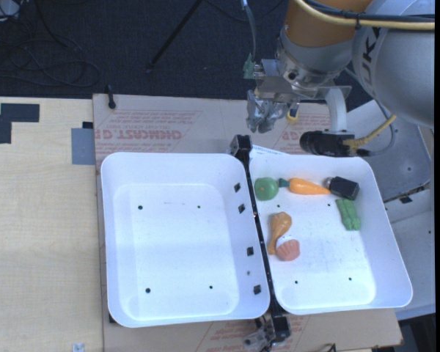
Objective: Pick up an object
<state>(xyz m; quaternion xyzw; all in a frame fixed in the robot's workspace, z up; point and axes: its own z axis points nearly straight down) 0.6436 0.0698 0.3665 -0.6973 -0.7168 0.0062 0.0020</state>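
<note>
The arm (385, 42) is nearest to the camera. It is grey with an orange band, and it reaches in from the right high above the bench (37, 218). Its end effector (262, 119) hangs above the far edge of the bins, close to the divider between them. I cannot tell from this view how far it is open, and nothing is visible in its hold.

The left bin (117, 299) shows its white floor with some small dark dots. The right bin (385, 284) holds all the objects, in its far half. The orange carrot (308, 187) lies along the far wall, with a green round piece (265, 188) just beside its left end and a black block (344, 188) near its right end. A green piece (348, 215) lies under the block. Nearer the divider are an orange gourd shape (279, 228) and, touching it, a pink piece (288, 250).

These look like toy food: probably light, stiff and a little slippery. The carrot seems easiest to grasp across its middle, because it has free space on its near side.
</note>
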